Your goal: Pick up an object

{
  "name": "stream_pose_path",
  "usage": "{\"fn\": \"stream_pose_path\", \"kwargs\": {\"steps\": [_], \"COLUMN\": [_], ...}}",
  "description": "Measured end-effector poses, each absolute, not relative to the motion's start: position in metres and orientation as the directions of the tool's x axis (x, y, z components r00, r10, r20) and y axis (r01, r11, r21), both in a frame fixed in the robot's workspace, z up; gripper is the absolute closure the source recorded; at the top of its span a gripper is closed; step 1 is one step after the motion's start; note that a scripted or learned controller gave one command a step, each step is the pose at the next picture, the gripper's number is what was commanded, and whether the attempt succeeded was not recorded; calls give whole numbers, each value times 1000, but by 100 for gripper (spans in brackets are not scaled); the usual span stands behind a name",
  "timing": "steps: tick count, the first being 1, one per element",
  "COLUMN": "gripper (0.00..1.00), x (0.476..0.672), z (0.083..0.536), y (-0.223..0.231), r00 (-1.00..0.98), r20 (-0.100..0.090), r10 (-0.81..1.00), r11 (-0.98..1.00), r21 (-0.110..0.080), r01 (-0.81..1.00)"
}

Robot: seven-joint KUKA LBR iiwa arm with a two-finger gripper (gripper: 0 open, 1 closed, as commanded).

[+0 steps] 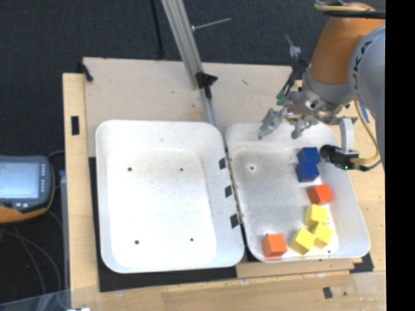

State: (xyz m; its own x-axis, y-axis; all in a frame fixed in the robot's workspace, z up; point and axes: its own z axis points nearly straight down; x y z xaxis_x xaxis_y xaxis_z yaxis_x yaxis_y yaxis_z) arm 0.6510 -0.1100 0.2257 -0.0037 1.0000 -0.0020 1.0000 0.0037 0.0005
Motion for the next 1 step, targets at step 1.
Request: {"fn": "stream_pose_path", "kwargs": {"steps": [1], "gripper": [0], "x": [586], "z": [107], "y": [-91], "r00": [-1], "r20": [0], "r10": [1000], "r11": [1], "r21": [3], "r01": [1000]}}
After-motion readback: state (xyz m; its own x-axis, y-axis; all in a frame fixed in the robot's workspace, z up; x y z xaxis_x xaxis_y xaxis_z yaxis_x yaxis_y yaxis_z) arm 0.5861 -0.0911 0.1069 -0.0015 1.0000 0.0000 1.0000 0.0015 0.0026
